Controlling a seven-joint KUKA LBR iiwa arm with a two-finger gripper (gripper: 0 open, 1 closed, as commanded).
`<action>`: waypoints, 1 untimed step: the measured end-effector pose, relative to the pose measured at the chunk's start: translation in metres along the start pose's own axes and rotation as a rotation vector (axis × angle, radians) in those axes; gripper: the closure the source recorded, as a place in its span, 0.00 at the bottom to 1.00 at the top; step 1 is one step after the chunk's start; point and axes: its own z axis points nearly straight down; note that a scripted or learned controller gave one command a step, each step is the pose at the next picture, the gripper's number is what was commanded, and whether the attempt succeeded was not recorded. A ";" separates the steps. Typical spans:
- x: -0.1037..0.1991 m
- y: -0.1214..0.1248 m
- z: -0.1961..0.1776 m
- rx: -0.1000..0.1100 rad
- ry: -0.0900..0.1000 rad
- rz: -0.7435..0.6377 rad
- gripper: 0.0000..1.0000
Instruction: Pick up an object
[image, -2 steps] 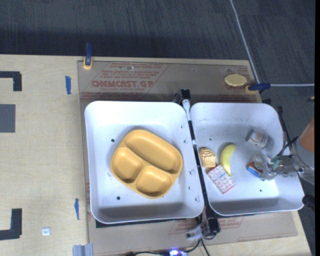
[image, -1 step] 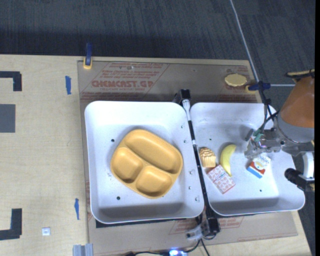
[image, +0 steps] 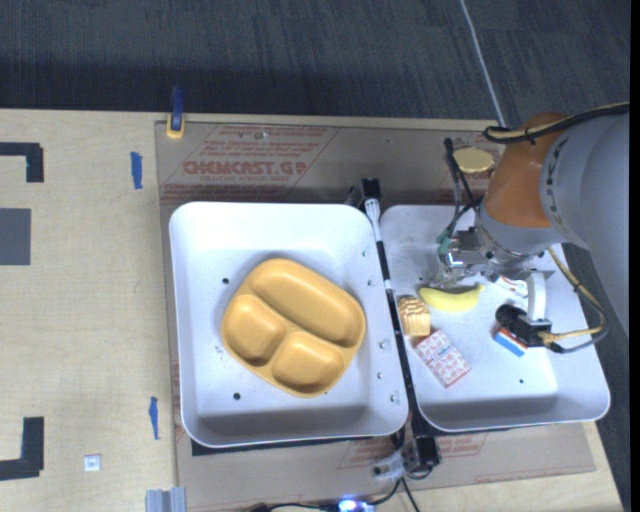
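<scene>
Yellow banana-shaped piece (image: 450, 299): lies flat in the right bin (image: 570, 395), in the bin's 10 o'clock part, long axis roughly 9-to-3, ends curled up.

My gripper (image: 458, 258): sits at 12 o'clock from the banana piece, close over it. Contact with it: cannot tell, as my own wrist body covers the gap. Released or clenched: cannot tell from this angle. Nothing is seen held.

My arm enters from 3 o'clock, with the orange band (image: 520, 175) at 1 o'clock from the gripper.

Other contents of the right bin, read from the banana piece:
- small yellow-orange block (image: 413, 315) at 8 o'clock, just beside it, close to the bin's left wall;
- red-and-white checked packet (image: 442, 358) at 6 o'clock, near, tilted, its upper corner just beside the block;
- small blue-and-red item (image: 508, 342) at 4 o'clock, apart from the rest.

Left bin (image: 200, 250): at 9 o'clock, wall to wall with the right bin. It holds one yellow three-compartment plate (image: 292, 325), centred and turned at a slant.

Both bins rest on a brown printed cardboard sheet (image: 250, 160) on the pale wooden bench (image: 80, 330).
</scene>
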 end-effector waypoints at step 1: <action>-0.098 -0.033 0.000 0.008 -0.003 0.004 1.00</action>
